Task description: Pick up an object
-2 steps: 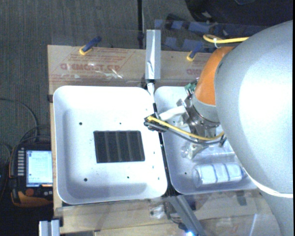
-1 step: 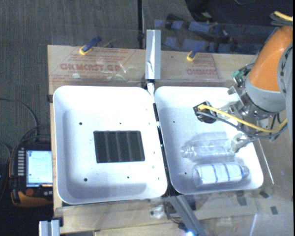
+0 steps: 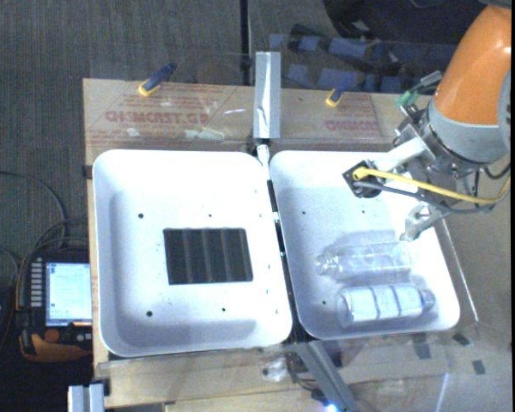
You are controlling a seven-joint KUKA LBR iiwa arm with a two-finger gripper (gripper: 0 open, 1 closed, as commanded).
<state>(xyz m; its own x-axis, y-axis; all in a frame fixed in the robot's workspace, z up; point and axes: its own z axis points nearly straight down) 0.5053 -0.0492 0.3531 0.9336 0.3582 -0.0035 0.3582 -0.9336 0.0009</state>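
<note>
A clear plastic bottle [image 3: 365,257] lies on its side in the right bin [image 3: 313,197]. Just in front of it lies a pale grey ribbed bottle [image 3: 384,304], also on its side. A black ribbed rectangular block [image 3: 208,255] rests flat in the middle of the left bin [image 3: 124,187]. My gripper [image 3: 417,220] hangs over the right bin's far right part, above and slightly right of the clear bottle. Nothing is seen held in it. The wrist and a yellow cable [image 3: 412,184] hide part of the bin's back right corner.
A metal divider post [image 3: 265,97] stands at the back between the bins. Cardboard sheets with clamps lie behind both bins. A handheld control pendant [image 3: 62,294] sits off the bench at the left. The arm's orange band [image 3: 482,54] looms at the upper right.
</note>
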